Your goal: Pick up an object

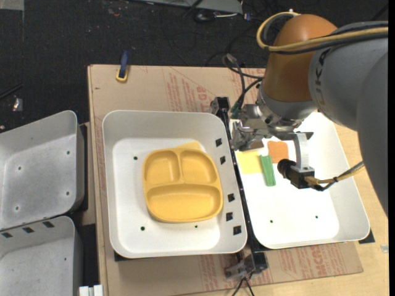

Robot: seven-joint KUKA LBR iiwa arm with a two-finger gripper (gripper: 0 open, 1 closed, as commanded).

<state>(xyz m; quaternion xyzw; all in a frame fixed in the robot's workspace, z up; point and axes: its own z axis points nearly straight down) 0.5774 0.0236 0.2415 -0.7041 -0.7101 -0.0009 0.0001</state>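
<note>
Single top-down cam, slanted. Grey arm w/ orange band [296,48] reached in from the right side and hung over the far-left corner of the right-hand shallow white bin [308,217]. Gripper [249,133] sat low at that corner, close to the wall shared w/ the left-hand shallow white bin [120,134]; the wrist body covered it from above, so could not tell whether it was open, closed or gripping anything. Candidate objs in right bin, all in its far-left part: pale yellow flat square [248,163] just on the near side of the gripper, lying flat on the bin floor; green plastic stick [268,170] lying along the square's right edge, touching or overlapping it, exact contact unclear; orange flat piece [279,149] just beyond the stick's far end, partly covered by robot hardware. Left bin held one obj: yellow three-compartment plastic tray [182,187], approx. centred, upright, two small compartments on the far side and one wide one on the near side, well apart from the gripper. Both bins sat on a brown cardboard-like board [160,85]; small blue-and-yellow clamp [123,66] at the board's far-left edge.
</note>
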